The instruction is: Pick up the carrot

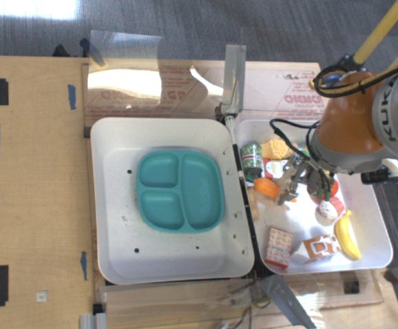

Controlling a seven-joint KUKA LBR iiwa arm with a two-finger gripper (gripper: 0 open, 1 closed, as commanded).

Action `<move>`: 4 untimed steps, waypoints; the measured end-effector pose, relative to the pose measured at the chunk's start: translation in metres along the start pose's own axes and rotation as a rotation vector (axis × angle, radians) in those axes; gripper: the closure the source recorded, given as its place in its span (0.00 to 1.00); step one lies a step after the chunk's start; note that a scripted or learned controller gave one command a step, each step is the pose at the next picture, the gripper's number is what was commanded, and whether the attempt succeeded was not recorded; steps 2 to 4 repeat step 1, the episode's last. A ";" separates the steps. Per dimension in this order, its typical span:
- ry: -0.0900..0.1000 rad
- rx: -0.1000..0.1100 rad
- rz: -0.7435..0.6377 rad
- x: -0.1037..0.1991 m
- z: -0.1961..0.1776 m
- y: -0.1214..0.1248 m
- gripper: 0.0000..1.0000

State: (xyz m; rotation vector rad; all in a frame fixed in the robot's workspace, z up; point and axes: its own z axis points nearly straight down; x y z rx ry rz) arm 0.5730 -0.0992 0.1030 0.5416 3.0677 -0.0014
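The carrot (267, 188), a small orange piece, lies on the floor of the right bin (377, 211) near its left wall, just below a green can (251, 157). My gripper (303, 188) hangs low over the middle of that bin, immediately right of the carrot. It stands open, with bare bin floor between its fingers. The left finger (288, 187) is close beside the carrot's right end, and the carrot is not between the fingers. The grey and orange wrist (346, 125) covers the bin's back right part.
The right bin also holds a yellow snack piece (275, 148), a banana (348, 235), two small cartons (279, 245) (320, 248) and a white-red item (327, 210). The left bin (116, 204) holds a teal divided plate (181, 189).
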 end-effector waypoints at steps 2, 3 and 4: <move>0.019 0.005 0.227 0.037 -0.084 0.018 1.00; 0.019 0.005 0.227 0.037 -0.084 0.018 1.00; 0.019 0.005 0.227 0.037 -0.084 0.018 1.00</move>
